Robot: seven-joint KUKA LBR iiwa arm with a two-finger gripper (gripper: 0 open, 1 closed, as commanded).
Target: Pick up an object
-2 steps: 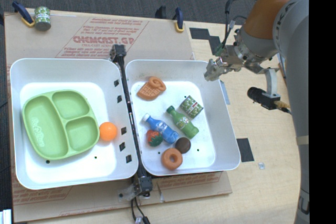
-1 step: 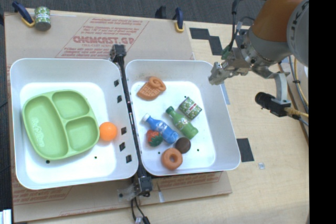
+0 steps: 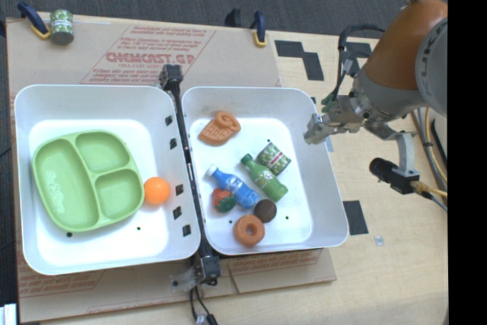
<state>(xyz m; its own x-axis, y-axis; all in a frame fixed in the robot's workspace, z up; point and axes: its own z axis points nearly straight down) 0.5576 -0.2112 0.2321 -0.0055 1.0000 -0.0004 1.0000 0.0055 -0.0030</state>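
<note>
Clutter is the main hazard here: the right bin (image 3: 323,221) carries a tight knot of small toys near its middle and front edge, so a descent aimed at one could nudge or trap a neighbour. A blue bottle (image 3: 234,187) lies against a strawberry (image 3: 223,200), a green bottle (image 3: 264,177) lies just beside a small green can (image 3: 274,157), and a dark brown round piece (image 3: 265,210) touches a glazed doughnut (image 3: 249,230) near the front edge. Only the orange croissant-like pastry (image 3: 219,127), toward the back left corner, lies apart from the rest, which makes it the safer target in my judgement. The gripper (image 3: 318,130) hangs at the right wall of that bin, above its rim, with nothing visibly between its fingers; whether they are spread or pressed together cannot be told from this angle. Starting so close to the wall, a straight drop risks clipping the rim. The left bin (image 3: 30,240) carries a green divided plate (image 3: 85,179) and an orange ball (image 3: 156,191) near the front right corner; round, it would likely roll away from a poor pinch.
</note>
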